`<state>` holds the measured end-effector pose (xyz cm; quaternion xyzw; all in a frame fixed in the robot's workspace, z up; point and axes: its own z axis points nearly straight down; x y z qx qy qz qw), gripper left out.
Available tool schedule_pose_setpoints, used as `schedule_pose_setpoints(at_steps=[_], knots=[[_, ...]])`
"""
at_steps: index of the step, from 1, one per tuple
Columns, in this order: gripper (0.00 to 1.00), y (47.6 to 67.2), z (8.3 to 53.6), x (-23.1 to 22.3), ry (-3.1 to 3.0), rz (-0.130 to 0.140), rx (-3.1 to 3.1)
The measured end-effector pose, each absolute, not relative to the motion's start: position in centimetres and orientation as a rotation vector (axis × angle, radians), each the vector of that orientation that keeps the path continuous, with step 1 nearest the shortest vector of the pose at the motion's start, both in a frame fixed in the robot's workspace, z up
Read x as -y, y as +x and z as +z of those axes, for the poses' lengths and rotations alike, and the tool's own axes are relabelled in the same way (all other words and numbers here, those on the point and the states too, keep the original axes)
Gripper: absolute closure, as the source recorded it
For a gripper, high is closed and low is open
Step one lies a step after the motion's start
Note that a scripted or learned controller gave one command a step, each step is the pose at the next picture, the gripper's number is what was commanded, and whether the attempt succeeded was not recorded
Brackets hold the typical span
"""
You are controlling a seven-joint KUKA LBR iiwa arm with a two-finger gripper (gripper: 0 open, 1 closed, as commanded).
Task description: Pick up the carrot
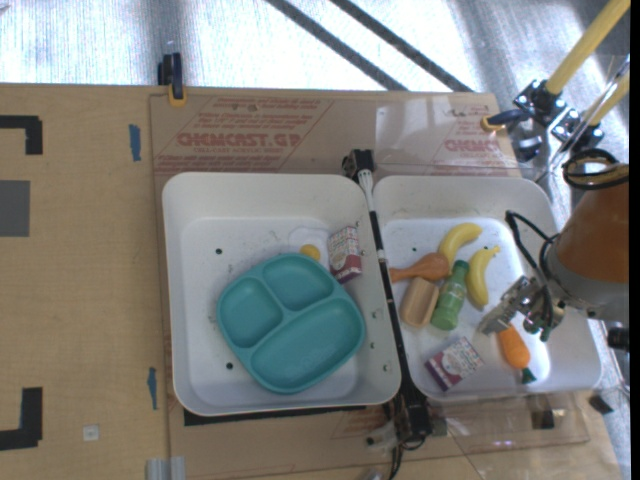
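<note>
While the arm (598, 243) reaches in from the right edge of the camera view, its pincer (522, 308) hangs low over the right bin (572, 373), just above and to the left of the carrot (516, 349). The carrot lies on the bin floor near the right wall, orange with a green tip pointing toward the near right corner; the metal fingers sit just beside its upper end, and whether they touch it cannot be told. How far the pincer is spread cannot be told either, and nothing is seen clamped between its fingers. To the left in the same bin lie two yellow bananas (472, 258), a green bottle (451, 296), a tan bread piece (419, 302), an orange drumstick-shaped piece (424, 267) and a small printed packet (455, 360). The left bin (190, 268) holds a teal divided plate (291, 321), a small carton (345, 251) by the dividing wall and a fried egg (308, 244). Both bins rest on the cardboard-covered counter (80, 288).
</note>
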<state>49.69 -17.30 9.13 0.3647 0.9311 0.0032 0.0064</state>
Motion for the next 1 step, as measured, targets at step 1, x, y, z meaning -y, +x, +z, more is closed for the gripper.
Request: schedule_pose_setpoints(at_steps=[1], knots=[[1.0,50.11,18.86,8.46,1.17,0.011,-2.903]])
